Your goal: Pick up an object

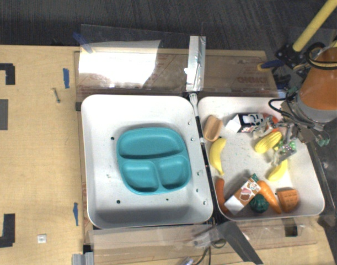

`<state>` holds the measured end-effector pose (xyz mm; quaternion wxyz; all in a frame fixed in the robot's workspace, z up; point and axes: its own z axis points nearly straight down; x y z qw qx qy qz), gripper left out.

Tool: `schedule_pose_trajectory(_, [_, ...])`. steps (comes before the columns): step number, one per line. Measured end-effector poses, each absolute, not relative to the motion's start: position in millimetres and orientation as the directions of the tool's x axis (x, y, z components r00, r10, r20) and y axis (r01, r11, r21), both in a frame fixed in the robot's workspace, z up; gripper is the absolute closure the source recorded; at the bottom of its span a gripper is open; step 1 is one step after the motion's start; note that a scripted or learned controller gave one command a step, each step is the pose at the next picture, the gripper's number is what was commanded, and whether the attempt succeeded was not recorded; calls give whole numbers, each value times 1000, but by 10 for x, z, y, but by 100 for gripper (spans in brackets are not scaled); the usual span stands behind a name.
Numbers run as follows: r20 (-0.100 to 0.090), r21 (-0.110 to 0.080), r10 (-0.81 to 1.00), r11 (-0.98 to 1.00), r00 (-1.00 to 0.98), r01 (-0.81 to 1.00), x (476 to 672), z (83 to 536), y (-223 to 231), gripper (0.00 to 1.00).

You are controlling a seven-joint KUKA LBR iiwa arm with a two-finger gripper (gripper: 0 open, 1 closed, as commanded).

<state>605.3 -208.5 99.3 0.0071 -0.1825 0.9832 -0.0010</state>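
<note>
The right bin [317, 203] holds several toy foods. A yellow banana [217, 154] lies at its left side, with a tan bread-like piece [212, 127] above it. My gripper [282, 139] hangs low over the bin's upper right part, right beside a yellow piece [266, 142] and above a second yellow piece [277, 170]. The arm's orange band [321, 90] sits above the wrist. Whether anything is held cannot be made out.
A small carton [246, 191], a carrot [269, 196], a green piece [259, 204], an orange block [288, 199] and a red sausage [220, 196] lie along the right bin's front. A black-and-white packet [246, 121] lies at the back. The left bin [96, 120] holds a teal divided tray [153, 160].
</note>
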Motion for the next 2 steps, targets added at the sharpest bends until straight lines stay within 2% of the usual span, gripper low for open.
schedule_pose_trajectory(1, [-6,1,-354,935,-935,-354,5562,868,-2212,0])
schedule_pose_trajectory(2, [-12,-4,-353,935,-935,-353,5587,992,-2215,100])
